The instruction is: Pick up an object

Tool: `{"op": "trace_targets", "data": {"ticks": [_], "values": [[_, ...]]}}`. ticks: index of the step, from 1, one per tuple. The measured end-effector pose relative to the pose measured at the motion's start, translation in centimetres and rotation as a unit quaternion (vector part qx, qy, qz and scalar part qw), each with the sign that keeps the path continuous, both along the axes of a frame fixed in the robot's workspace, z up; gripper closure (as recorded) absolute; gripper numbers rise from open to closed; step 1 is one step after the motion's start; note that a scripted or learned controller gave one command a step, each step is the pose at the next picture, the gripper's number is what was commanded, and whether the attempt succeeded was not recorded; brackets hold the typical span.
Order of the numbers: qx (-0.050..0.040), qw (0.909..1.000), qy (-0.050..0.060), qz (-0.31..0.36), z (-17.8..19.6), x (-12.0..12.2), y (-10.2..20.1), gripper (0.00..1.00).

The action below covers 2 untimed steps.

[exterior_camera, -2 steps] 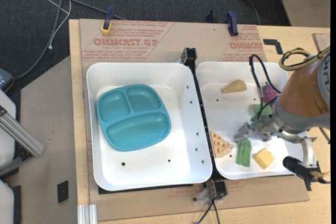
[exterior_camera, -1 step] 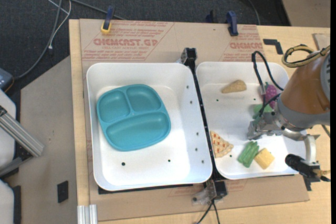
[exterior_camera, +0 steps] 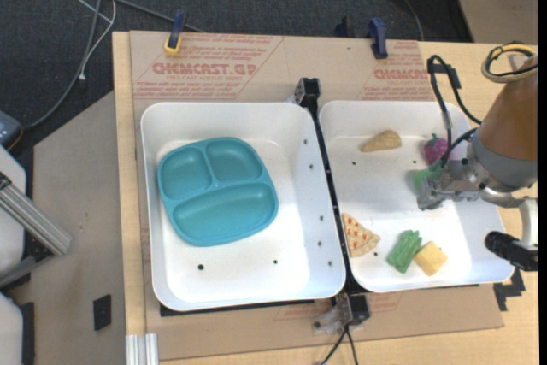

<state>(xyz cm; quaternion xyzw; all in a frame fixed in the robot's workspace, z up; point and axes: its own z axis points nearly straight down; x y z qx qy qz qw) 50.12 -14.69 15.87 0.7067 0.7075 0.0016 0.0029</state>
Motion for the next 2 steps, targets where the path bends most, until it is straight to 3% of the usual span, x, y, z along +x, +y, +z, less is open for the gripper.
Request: {"op": "trace_targets", "data": {"ticks": [2], "values": [[-0.0003,1.0,0.0,0.0,9.9,-0.2,-1.8,1.0]]}}
